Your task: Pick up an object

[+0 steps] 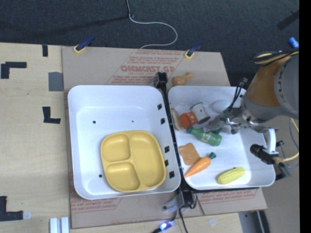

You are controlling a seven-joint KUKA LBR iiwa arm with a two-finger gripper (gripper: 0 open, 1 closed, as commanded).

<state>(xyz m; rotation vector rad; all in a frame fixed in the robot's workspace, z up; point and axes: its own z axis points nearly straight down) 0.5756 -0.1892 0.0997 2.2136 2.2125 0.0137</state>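
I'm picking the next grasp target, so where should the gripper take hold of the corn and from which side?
Probably grip the corn across its middle, coming straight down from above. It lies flat on the right bin floor, long axis running roughly left to right, so the fingers should close across the narrow width. It sits apart from the carrot, but near the bin's front wall, so the finger on that side may have little room.

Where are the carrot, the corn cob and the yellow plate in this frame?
carrot (199, 165), camera view, middle of its orange body.
corn cob (231, 175), camera view, middle of the cob.
yellow plate (132, 159), camera view, ridge where its compartments meet.
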